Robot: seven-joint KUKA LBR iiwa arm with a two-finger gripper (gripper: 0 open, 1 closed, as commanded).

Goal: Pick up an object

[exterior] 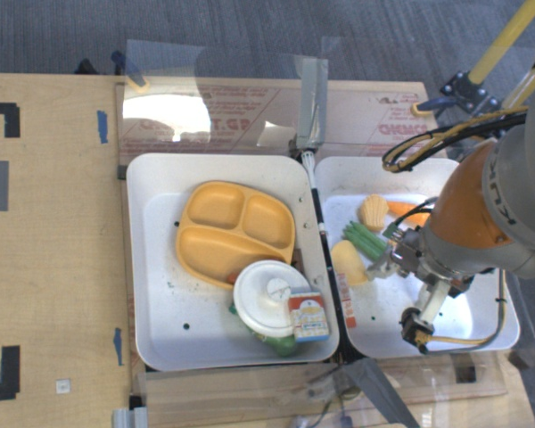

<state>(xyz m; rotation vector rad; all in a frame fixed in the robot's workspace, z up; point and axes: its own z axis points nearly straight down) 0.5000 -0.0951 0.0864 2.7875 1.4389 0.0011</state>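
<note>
Nearest the camera, at the front of the left bin (147,266), a small printed carton (308,317) is seen lying against a white round lidded container (269,294), with something green tucked beneath them; just behind these an orange divided plate (234,230) is set tilted on the bin floor. In the right bin (508,324) the pincer (394,259) is seen low over the left half, under the grey arm (517,185) with its orange band (468,212); whether it is released or clenched cannot be told. A pale yellow item (349,262) lies just left of the pincer, close beside it; a green bundle (366,239) lies just behind that, reaching toward the pincer; farther back a tan ridged piece (373,210) and an orange piece (403,209) are found near the bin's far wall. Beyond the bins a cardboard sheet (250,114) is laid on the table (45,239).
</note>
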